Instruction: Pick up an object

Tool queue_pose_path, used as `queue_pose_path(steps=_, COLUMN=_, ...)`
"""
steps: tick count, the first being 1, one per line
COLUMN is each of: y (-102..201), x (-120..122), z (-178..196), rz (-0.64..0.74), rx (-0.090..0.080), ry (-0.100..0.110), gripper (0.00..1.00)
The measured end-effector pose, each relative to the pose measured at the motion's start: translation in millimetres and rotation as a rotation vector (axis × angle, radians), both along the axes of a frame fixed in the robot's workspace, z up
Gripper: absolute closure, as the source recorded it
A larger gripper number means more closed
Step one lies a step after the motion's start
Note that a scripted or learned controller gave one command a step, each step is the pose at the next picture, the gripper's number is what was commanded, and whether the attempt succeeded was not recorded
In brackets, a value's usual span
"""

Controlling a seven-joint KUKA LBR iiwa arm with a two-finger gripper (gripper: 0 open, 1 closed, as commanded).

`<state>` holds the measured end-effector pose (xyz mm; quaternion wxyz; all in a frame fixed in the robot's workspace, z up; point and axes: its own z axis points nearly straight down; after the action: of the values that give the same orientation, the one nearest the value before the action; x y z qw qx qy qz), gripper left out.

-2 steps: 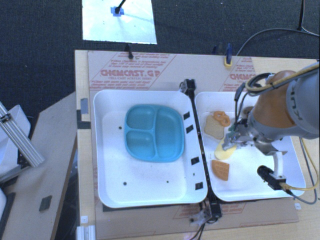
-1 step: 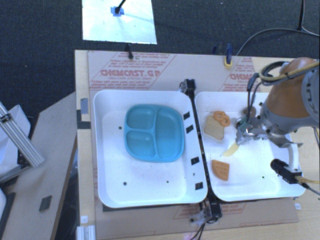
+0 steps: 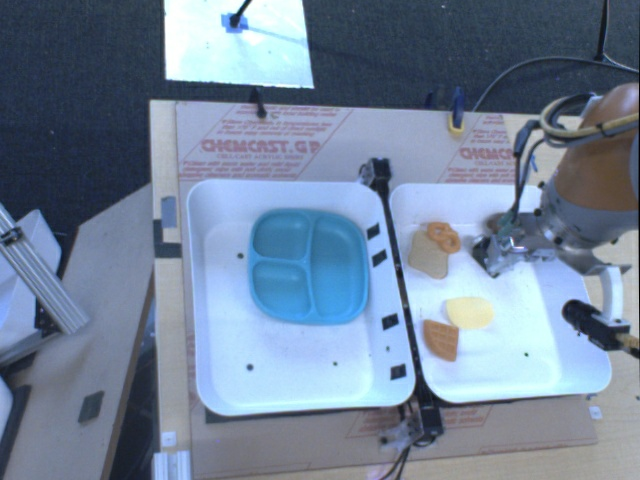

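Dark carpet floor [image 3: 80, 88] behind, a pale square sheet [image 3: 235, 28] lying on it at top, wooden surface [image 3: 110, 268] below with a clear acrylic panel [image 3: 300, 138] printed in red lettering under the bins. Grey aluminium extrusion [image 3: 40, 283] at far left edge. Left bin [image 3: 215, 368] carries a blue divided plate [image 3: 307, 266], three compartments, sitting roughly centre. Black clips run down the seam between the two bins. Right bin [image 3: 570, 368] has the candidate objects, all in its left half: an orange ring-shaped piece [image 3: 443, 236] resting against the top of a tan flat piece [image 3: 429, 258], touching; below those, a pale yellow rounded piece [image 3: 468, 313]; just beside and lower left of it, an orange wedge [image 3: 441, 339]. Yellow piece and wedge are near each other, can't tell if touching. Gripper [image 3: 497, 253] is low over the right bin's upper middle, just right of the ring and tan piece, apart from both. Nothing visible between the fingers; how far they are apart, cannot tell at this angle. Arm [image 3: 600, 183] enters from the right, orange band above the wrist, cables looped over it.
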<state>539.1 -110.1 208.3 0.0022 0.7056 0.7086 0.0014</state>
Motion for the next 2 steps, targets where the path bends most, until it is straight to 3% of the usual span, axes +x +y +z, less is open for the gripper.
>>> queue_pose_path(steps=2, y=104, x=27, z=25, rz=0.004, rx=0.002, ry=0.003, gripper=1.0)
